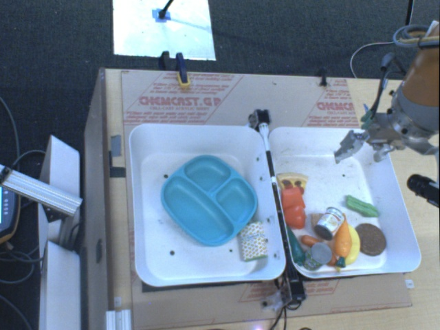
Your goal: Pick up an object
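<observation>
1. Dark carpet surrounds the bench (206, 91), which we see from above at a slant; its top is a brown board with red lettering.
2. Two shallow white bins sit side by side on it, touching along a central divider.
3. We see the left bin (155, 184) holding a blue divided plate (208, 199) near its middle, and a small patterned packet (253, 241) just beside the plate's lower right edge.
4. We see the right bin (392, 184) holding a cluster of toy food in its lower half: a pizza slice (292, 182) by the divider, a red piece (293, 206) just below it, a silver can (330, 222) lying tilted, a yellow banana (352, 245), a brown round cookie (372, 239), and a green piece (361, 206) nearer the right wall.
5. The grey arm reaches in from the right, and its gripper (361, 145) hangs over the upper right part of the right bin, well apart from the toy cluster.
6. We see the jaws spread apart, with nothing between them.
7. White paper (163, 18) lies on the carpet beyond the bench.
</observation>
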Available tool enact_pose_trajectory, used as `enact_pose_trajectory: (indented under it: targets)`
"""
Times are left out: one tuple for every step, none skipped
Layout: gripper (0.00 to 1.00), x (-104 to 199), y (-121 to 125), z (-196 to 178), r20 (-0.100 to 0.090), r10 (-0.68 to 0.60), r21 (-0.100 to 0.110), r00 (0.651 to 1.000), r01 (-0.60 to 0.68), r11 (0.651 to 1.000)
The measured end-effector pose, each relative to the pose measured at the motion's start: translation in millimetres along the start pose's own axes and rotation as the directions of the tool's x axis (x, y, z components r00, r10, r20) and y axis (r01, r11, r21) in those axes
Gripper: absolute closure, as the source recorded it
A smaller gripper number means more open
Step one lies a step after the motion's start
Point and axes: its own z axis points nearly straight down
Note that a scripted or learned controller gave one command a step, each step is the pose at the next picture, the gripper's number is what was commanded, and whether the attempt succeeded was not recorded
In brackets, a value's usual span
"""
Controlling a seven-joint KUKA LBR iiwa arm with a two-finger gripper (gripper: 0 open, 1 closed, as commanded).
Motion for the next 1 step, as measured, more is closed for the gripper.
enact_pose_trajectory:
  targets:
    - [0.00, 43.4, 18.8, 88.8, -0.001, -0.001, 0.003, 1.000, 0.001, 1.000]
